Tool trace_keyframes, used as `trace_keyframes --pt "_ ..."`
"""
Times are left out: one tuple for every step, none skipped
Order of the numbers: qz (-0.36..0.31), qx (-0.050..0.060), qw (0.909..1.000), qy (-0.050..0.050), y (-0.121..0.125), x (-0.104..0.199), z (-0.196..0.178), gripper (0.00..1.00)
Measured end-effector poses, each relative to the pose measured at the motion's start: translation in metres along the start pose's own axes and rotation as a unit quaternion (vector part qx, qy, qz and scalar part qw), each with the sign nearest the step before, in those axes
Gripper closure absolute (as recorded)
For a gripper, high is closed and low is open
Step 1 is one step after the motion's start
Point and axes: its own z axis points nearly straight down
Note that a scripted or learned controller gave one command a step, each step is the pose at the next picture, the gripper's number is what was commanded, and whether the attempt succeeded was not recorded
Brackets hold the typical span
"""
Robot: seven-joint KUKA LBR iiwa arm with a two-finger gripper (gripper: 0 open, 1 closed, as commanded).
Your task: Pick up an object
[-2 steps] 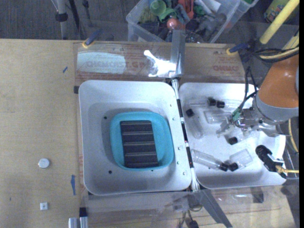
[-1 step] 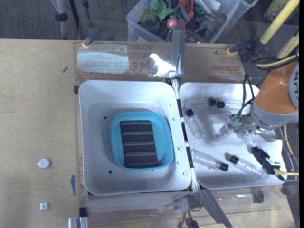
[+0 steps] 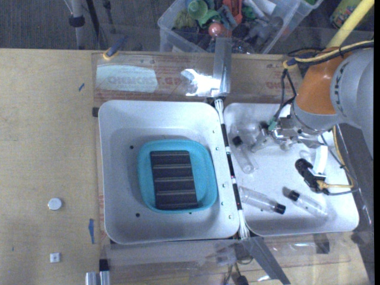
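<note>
Clear tubes point(image 3: 259, 199) | lying loose in the right bin point(image 3: 347, 221), near its front | gripper point(image 3: 256, 140) hovering low at the bin's back-left, grip state unreadable | risk: slippery, see-through tubes rolling away or being missed at closing.

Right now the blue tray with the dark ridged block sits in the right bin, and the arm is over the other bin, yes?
Not quite. The camera view shows the blue tray with the dark ridged block in the left bin. The arm is over the right bin, among small clear tubes.
</note>
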Motion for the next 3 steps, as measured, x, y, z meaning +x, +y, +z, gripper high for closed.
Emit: trace_keyframes --pt "0.0 0.0 1.0 0.0 0.0 0.001 -0.011 1.0" --pt "0.0 0.0 1.0 0.001 0.0 0.001 -0.011 0.0" --pt "0.07 0.003 0.9975 0.0 0.052 0.055 -0.097 0.0"
